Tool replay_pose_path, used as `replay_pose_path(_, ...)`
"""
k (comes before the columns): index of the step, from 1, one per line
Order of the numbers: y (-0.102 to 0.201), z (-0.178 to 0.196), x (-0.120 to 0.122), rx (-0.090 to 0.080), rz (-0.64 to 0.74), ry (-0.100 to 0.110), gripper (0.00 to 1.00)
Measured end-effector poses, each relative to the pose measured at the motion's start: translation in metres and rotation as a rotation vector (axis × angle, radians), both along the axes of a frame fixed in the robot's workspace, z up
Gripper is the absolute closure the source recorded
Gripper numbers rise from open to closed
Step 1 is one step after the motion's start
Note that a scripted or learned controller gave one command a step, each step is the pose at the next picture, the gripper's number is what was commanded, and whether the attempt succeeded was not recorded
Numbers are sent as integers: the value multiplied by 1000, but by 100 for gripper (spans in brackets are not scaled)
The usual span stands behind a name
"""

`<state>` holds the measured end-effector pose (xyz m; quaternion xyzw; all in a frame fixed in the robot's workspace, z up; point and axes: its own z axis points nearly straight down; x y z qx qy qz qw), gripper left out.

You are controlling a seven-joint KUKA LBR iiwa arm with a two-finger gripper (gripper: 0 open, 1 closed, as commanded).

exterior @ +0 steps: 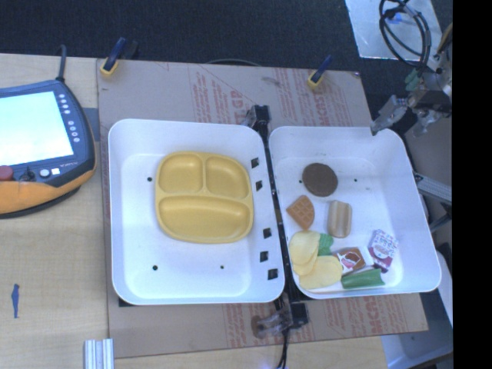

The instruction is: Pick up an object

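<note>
Where the gripper [400, 112] hangs at the upper right, just outside the back right corner of the right bin [407, 167], it holds nothing, and whether it is apart or together cannot be told at this size. Every candidate object lies down and to the left of it in the camera view, inside that bin.

Nearest is the brown disc [319, 179], lying flat and alone near the bin's middle back. Just past it, the waffle piece [301, 212] and the tan roll [340, 218] lie side by side; the roll's long axis runs roughly front to back.

Farther toward the front wall sits a crowded cluster: yellow chips [311, 260], a green piece [361, 279], a small red-brown item [351, 258] and a white-and-red packet [382, 248], touching or overlapping.

Judgement: the disc offers the clearest approach, though it is low; the cluster risks a multiple grasp.

The left bin [131, 206] holds only a yellow divided tray [204, 197]. A teach pendant [38, 144] rests on the bench [46, 283] far left, well out of the way.
</note>
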<state>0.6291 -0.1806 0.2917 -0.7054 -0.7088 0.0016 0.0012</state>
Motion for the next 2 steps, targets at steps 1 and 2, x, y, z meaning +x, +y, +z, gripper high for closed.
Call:
replay_pose_path(1,40,-169,-62,5,-1,17,0)
replay_pose_path(2,24,-199,-3,1,3,-4,0)
